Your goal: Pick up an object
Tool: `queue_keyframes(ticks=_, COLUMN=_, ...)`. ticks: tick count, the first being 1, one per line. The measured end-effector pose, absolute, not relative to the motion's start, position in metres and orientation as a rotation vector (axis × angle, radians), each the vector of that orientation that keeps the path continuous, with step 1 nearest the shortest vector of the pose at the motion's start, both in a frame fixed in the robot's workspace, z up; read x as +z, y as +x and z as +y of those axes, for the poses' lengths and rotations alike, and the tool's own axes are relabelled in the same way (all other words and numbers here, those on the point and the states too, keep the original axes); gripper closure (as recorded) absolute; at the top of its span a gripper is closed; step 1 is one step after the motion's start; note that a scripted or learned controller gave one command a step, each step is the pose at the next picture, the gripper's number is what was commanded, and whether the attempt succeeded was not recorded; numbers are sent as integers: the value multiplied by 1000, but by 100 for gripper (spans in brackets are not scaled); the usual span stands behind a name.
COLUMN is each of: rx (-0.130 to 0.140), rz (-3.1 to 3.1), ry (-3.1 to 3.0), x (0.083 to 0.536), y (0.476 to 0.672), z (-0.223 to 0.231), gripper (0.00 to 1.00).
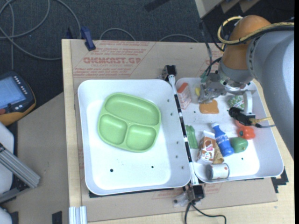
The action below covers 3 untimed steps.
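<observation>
When read from the left: off the bench, a handheld unit (11, 94) with a blue screen, beside loose cables on the dark floor. On the bench's far left corner, a blue clip (87, 38) at the edge of a printed cardboard sheet (112, 57).

Next, the left bin (93, 171), white and shallow. Holds a green divided plate (128, 122), flat, toward its far half.

Then the right bin (266, 164), touching the left one along the middle seam. Crowded with small things: a red and white carton (183, 93) at the far left, a green stick (190, 136) along the left wall, an orange block (209, 107), a brown snack packet (210, 149), a blue bottle (222, 140) lying just beside the packet, a can (217, 171) on its side at the near edge, and a green lump (239, 144) with a red one (246, 132) just beyond it.

Over the far part of this bin, the gripper (208, 90), just beyond the orange block, under the arm (271, 55) reaching in from the right. Cannot tell whether open, closed or gripping anything.
</observation>
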State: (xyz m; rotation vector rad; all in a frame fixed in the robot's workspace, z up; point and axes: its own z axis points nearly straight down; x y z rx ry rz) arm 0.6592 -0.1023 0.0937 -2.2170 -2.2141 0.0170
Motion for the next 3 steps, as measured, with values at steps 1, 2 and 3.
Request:
queue_keyframes(ticks=1, rx=2, rz=-2220, ry=-2221, x=107, y=608, z=-111, gripper=100)
queue_keyframes(ticks=2, rx=1, rz=-2220, ry=-2221, x=107, y=608, z=-111, gripper=0)
queue_keyframes(ticks=3, rx=2, rz=-2222, ry=-2219, x=85, y=661, z=-125, gripper=0)
